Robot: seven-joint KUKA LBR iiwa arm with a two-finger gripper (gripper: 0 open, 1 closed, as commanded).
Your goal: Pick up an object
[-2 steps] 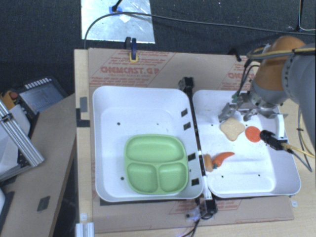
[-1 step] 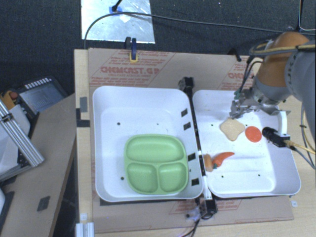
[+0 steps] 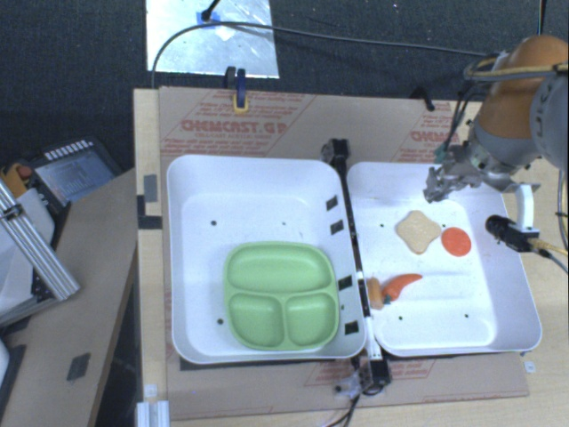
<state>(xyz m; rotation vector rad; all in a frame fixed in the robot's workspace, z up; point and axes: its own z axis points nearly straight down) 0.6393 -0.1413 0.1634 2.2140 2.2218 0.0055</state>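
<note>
Tan slice (image 3: 418, 231): mid right bin (image 3: 507, 327), toward its back edge, just beside red disc (image 3: 456, 241); looks light, flat, probably stiff, so best pinched across its edges. Carrot (image 3: 397, 285): near the left wall. Gripper (image 3: 437, 189): over the back edge, grip state cannot be told.

**Bright, even light, soft focus**

You get even overhead light; the white bins (image 3: 267, 185) at centre read bright, nearly washed out. The foil sheet (image 3: 213, 25) at upper left glares. Shadows under things are faint and short. Detail is soft and grainy, and the dark floor stays murky.
</note>
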